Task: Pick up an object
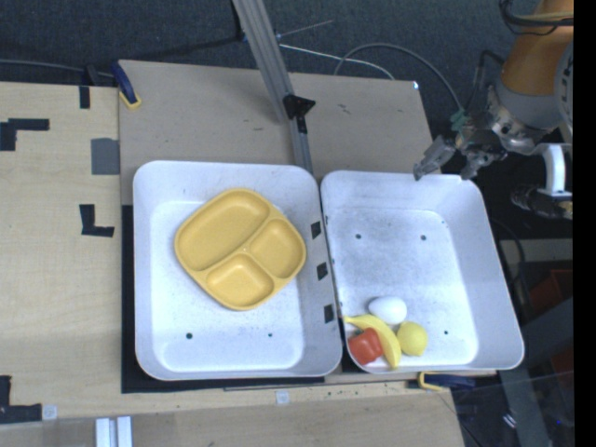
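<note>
Several small toy foods lie bunched in the near corner of the right bin (466,250): a white egg (387,308), a yellow banana (382,333), a red piece (365,346) and a round yellow fruit (413,339). My gripper (452,164) hangs over the far right corner of that bin, well away from the foods. Its two dark fingers stand apart, open, with nothing between them. Above it the grey wrist with its orange band (535,63) reaches in from the right.
A yellow divided plate (240,248) lies in the left bin (154,277). A slanted metal pole (270,54) stands behind the bins. Cables (391,59) run across the dark floor at the back.
</note>
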Action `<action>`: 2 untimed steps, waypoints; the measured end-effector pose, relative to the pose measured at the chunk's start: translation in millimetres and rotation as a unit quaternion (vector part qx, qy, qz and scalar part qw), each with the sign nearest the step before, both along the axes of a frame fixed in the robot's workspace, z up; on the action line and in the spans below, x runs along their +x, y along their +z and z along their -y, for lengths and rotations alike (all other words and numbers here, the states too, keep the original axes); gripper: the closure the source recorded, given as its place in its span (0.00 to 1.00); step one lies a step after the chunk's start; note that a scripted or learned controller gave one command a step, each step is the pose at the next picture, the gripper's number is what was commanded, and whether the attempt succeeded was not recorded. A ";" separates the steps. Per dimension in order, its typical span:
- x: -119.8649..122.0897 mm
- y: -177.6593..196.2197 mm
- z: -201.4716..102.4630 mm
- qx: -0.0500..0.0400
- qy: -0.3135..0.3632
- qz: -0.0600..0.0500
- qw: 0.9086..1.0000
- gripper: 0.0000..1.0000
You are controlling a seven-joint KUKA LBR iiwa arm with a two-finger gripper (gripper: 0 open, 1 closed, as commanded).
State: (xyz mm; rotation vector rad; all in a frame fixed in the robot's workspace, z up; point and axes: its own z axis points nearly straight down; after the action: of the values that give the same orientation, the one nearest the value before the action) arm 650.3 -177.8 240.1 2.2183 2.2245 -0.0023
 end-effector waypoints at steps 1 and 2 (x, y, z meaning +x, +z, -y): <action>-0.1 0.0 0.1 0.000 0.000 0.000 1.000 0.00; -8.6 -57.1 5.8 0.000 -0.001 -0.003 1.000 0.00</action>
State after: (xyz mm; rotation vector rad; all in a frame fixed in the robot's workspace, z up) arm 641.7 -183.6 183.0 2.2231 2.2260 -0.0080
